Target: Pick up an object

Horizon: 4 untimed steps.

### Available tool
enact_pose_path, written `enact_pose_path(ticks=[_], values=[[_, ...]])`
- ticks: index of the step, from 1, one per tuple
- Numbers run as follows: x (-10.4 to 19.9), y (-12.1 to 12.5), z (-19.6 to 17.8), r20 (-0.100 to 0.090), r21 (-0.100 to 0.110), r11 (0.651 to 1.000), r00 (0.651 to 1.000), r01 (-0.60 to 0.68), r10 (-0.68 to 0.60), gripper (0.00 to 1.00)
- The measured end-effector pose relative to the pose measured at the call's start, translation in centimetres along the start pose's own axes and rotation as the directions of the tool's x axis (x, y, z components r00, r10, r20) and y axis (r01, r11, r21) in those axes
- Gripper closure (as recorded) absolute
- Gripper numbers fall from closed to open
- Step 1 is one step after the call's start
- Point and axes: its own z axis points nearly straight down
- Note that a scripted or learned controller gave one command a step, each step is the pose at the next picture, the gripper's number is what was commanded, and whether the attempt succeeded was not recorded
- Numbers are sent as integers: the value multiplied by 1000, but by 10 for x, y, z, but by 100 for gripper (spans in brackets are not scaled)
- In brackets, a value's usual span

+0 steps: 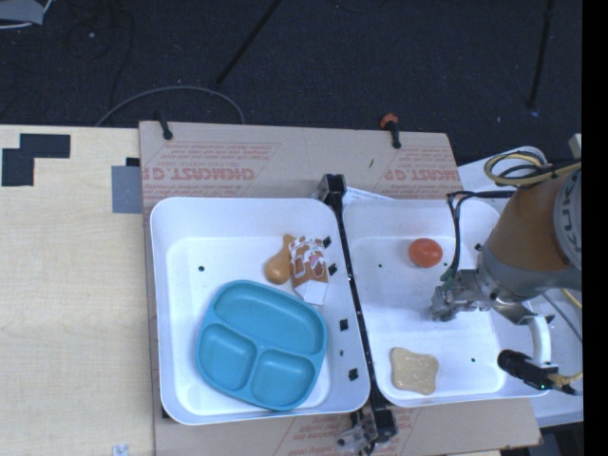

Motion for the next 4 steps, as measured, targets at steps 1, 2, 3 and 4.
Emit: enact_pose_path(ticks=[1,2,3,4], values=[[-2,10,-48,2,-6,1000,1000,7,-7,100],[1,9,-111,2,-8,1000,1000,7,-7,100],[0,9,-164,3,-7,1000,1000,8,-7,100],[49,3,-146,-1,-1,1000,1000,9,-9,100]])
